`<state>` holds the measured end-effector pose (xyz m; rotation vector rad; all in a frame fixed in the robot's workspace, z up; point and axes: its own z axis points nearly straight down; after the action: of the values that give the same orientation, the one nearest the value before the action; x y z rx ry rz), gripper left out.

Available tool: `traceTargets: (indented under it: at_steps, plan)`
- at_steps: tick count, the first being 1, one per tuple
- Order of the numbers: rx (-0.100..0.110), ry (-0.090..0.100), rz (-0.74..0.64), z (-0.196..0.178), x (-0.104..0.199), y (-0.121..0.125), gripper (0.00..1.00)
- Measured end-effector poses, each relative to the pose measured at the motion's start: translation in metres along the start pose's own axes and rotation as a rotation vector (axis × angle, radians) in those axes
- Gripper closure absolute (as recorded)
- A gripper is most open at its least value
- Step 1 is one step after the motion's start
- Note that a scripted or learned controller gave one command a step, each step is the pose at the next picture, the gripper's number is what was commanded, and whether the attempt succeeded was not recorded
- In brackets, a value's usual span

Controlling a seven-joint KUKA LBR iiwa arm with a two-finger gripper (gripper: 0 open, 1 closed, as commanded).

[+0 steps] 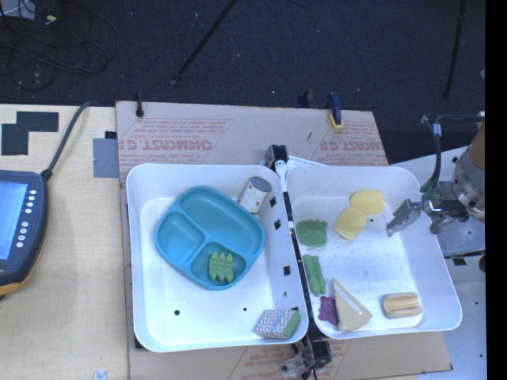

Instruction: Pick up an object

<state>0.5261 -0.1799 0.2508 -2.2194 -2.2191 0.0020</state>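
Camera view, looking down at a slant: two white bins are sitting side by side mid-frame. The gripper (408, 216) is reaching in from the right edge, hanging over the right bin (432, 248) at its upper right part, w/ the grey finger tips pointing left. Can't tell how far the jaws are standing apart; nothing is showing between them.

Right bin is holding two yellow discs (358, 212) just left of the gripper, a green leaf piece (311, 233) near the divider, a green strip (314, 274) below it, a purple bit (327, 310) touching a pale wedge (349, 305) at lower centre, and a tan bread roll (401, 304) at lower right.

Left bin (150, 307) is carrying a blue divided plate (207, 234) w/ a green ridged piece (221, 266) lying in its lower compartment, a small cup (254, 194) by the plate's upper right, and a patterned sponge block (276, 322) at lower right.

Likeliest target, judging by closeness: the yellow discs. They're looking light, thin, prob. smooth plastic, so slippery; best approached edge-on across the width. The roll is looking easier: chunky, light, gripped across its short sides.
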Motion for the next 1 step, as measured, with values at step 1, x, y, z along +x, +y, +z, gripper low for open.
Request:
traceTargets:
  at_steps: [1]
  plan:
    - [0.007, 0.003, -0.003, 0.1342, 0.0093, 0.0557, 0.00]
